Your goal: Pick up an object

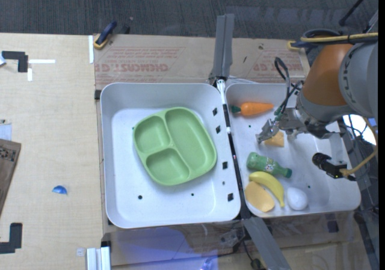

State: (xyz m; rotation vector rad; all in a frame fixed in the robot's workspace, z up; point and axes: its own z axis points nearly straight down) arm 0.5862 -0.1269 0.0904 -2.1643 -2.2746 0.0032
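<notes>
Pincer: the pincer (269,132) hangs low in the right bin (337,199), tips just above the cheese wedge; how wide it stands, I cannot tell.
Cheese wedge: the cheese wedge (276,139) is small, pale yellow, directly under the tips.
Arm: the arm (337,82) reaches in from the right, bent downward.
Nearby: carrot (255,108) behind; green bottle (267,164), banana (269,184) and white egg (296,198) in front.

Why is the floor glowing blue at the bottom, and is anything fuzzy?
Camera view: a bluish glare lies on the shiny surface below the left bin; the green plate is evenly lit and sharp, with a soft shadow beside it; the tool over the cheese wedge looks slightly blurred.
</notes>
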